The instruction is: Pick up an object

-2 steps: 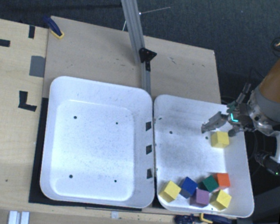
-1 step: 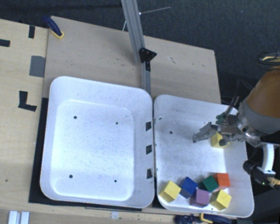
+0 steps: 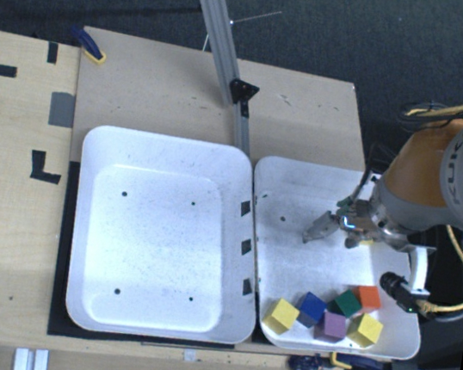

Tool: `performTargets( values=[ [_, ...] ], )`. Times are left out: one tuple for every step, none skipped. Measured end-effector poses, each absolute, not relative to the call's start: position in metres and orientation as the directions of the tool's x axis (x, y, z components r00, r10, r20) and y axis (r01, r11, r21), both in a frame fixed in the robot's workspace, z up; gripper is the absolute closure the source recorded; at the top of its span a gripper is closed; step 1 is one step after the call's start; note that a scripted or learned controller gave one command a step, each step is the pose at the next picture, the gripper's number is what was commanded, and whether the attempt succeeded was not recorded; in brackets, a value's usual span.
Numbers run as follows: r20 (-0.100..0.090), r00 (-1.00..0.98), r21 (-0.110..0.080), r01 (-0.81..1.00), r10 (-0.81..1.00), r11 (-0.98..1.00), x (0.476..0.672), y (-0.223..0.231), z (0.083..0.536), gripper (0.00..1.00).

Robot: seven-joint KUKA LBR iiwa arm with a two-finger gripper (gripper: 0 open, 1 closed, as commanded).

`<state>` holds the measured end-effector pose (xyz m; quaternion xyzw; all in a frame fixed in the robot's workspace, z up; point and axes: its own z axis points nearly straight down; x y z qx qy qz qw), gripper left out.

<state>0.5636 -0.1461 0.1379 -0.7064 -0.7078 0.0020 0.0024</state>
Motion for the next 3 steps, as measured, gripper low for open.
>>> performTargets(
  values=[
    [-0.001,-0.002,-0.004,1.0,1.0,0.002,0.563,-0.145,0.089,0.0],
    [0.001,-0.003,-0.003,1.0,1.0,0.003,0.563,-0.145,0.101,1.0],
    [0.0,-0.002,0.003,1.0,1.0,0.002,0.559,-0.135,0.154,1.0]
  ],
)
